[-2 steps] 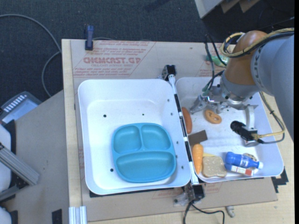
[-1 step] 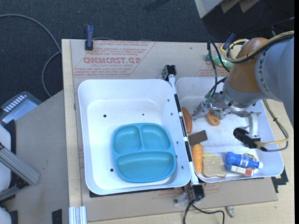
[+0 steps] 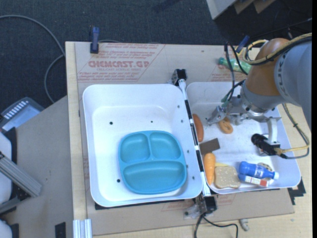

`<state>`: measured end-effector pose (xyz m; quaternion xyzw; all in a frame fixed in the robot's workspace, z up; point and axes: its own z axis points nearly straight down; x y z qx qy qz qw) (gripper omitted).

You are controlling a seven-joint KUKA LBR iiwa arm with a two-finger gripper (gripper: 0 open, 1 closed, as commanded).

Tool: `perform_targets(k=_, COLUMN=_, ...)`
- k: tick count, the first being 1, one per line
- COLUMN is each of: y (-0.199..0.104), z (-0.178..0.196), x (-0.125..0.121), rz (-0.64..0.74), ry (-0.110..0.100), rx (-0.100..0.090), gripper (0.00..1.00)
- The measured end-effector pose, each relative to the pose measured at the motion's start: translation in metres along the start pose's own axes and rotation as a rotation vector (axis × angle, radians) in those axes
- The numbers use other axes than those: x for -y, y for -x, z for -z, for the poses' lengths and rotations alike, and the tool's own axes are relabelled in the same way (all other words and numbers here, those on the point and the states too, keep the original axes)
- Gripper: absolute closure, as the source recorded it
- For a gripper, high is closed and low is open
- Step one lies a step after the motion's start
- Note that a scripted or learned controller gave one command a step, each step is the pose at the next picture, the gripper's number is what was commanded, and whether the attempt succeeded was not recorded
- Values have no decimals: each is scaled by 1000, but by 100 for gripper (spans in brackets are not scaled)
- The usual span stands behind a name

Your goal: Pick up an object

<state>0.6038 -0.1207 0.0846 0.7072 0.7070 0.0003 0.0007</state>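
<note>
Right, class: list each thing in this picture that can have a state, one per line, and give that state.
Blue divided plate: upright in the left bin, compartments bare.
Blue and white bottle: lying on its side in the right bin.
Carrot: lying flat by the divider.
Bread slice: lying flat, touching the carrot.
Hot dog: lying along the divider.
Gripper: low in the right bin, over a small tan item.

A small tan donut (image 3: 226, 127) lies flat in the right bin's far part, just beside the pincer (image 3: 221, 114).
</note>
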Motion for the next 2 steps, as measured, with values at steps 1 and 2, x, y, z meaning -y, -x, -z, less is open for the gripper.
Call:
perform_targets(k=1, y=-1, z=10, x=-1, rz=1, ry=2, rx=0, gripper=100)
perform_targets(k=2, y=-70, z=101, x=24, rz=2, ry=0, rx=-1, gripper=100)
